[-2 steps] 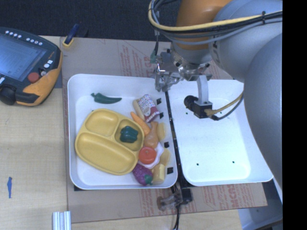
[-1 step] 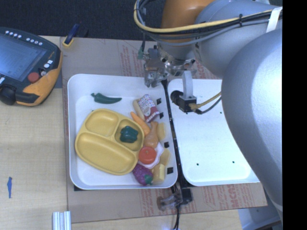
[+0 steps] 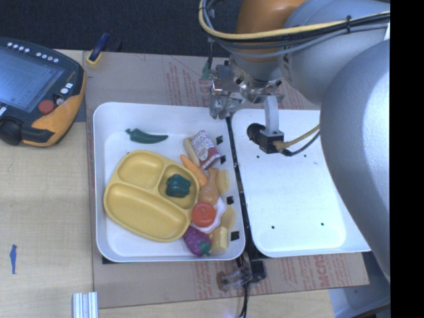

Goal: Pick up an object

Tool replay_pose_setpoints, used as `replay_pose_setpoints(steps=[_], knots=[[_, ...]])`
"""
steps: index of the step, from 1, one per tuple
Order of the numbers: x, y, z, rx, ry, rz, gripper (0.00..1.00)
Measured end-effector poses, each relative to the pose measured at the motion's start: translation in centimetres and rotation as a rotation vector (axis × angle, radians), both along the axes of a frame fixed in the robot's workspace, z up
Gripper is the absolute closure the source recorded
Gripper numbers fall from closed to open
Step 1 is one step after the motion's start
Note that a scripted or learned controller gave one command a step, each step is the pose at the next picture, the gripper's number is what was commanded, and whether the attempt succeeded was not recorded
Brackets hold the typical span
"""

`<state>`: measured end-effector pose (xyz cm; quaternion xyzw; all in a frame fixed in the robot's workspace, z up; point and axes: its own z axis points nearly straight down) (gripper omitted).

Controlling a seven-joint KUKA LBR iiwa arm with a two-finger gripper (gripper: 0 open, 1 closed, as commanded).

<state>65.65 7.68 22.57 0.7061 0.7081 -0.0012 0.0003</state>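
Gripper (image 3: 233, 105) high over back rim where two bins meet; finger spacing cannot be told, nothing seen held. Toys lie toward camera and left of it, in left bin (image 3: 106, 177): packet (image 3: 204, 146) nearest, carrot (image 3: 195, 169) beyond, long axis slanting away; pepper (image 3: 147, 136) farther left by tray (image 3: 142, 207).

A grey and orange teach pendant (image 3: 36, 91) lies on the wooden surface (image 3: 46, 204) at the far left, well apart from the bins. A blue and yellow tool-like item (image 3: 97, 49) rests near the surface's back edge.
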Motion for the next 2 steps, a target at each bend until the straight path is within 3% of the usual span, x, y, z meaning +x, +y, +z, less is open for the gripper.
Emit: replay_pose_setpoints(steps=[1,2], knots=[[0.0,-0.1,3.5,0.001,-0.002,0.003,1.00],[-0.1,3.7,2.2,0.001,0.004,0.006,1.00]])
